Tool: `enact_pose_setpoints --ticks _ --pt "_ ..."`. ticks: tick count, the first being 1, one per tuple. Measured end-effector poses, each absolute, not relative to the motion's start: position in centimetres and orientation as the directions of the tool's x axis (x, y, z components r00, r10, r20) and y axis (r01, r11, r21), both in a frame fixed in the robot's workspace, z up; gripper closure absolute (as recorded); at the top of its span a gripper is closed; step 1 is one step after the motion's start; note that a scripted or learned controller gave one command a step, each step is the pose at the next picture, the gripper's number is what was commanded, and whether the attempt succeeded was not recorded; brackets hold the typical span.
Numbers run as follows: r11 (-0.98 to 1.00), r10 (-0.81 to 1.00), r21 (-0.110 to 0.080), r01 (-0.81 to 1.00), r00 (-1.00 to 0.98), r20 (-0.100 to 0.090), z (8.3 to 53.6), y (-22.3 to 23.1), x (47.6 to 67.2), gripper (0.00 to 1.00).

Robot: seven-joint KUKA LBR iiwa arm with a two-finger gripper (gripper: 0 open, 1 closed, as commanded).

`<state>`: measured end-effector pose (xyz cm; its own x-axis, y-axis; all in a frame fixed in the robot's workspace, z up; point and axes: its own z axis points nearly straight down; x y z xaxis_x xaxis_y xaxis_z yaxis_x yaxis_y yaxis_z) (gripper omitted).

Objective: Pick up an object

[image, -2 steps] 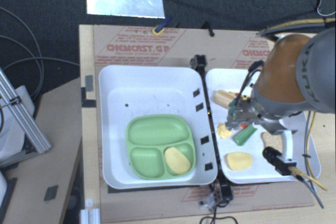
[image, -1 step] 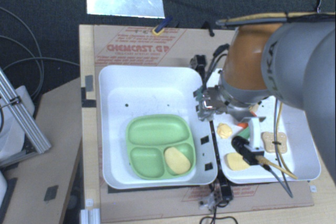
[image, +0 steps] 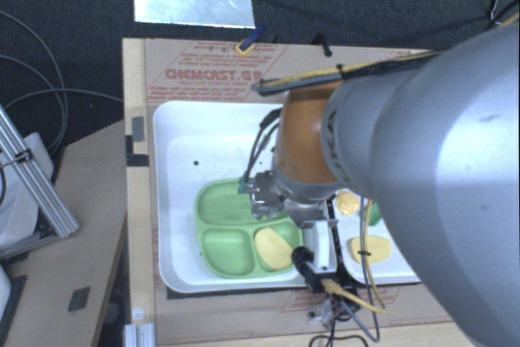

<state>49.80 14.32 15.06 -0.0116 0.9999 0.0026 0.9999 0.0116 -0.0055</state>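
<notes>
A green divided plate point(image: 223, 227) lies in the left white bin point(image: 183, 150), toward its front. A pale yellow rounded object point(image: 274, 248) rests in the plate's front right compartment. My gripper point(image: 266, 201) hangs below the orange wrist band, low over the plate's right side, just behind the yellow object. The arm's grey body hides the gripper's tip, so nothing can be seen held.
The right bin point(image: 398, 276) is mostly covered by the arm; yellow pieces point(image: 370, 248) and a green bit point(image: 373, 214) show in it. A cardboard sheet point(image: 211, 69) lies behind the bins. Cables point(image: 345, 309) hang at the front edge.
</notes>
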Motion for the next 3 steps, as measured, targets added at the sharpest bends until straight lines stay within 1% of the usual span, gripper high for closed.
enact_pose_setpoints --ticks 1,2,3 --pt "0.007 1.000 0.023 1.000 -0.007 0.002 25.0 14.8 64.8 1.00" --pt "0.011 1.000 -0.001 1.000 -0.011 0.004 21.7 22.6 62.4 1.00" --pt "-0.003 1.000 0.007 1.000 0.003 0.000 25.1 16.0 67.1 1.00"
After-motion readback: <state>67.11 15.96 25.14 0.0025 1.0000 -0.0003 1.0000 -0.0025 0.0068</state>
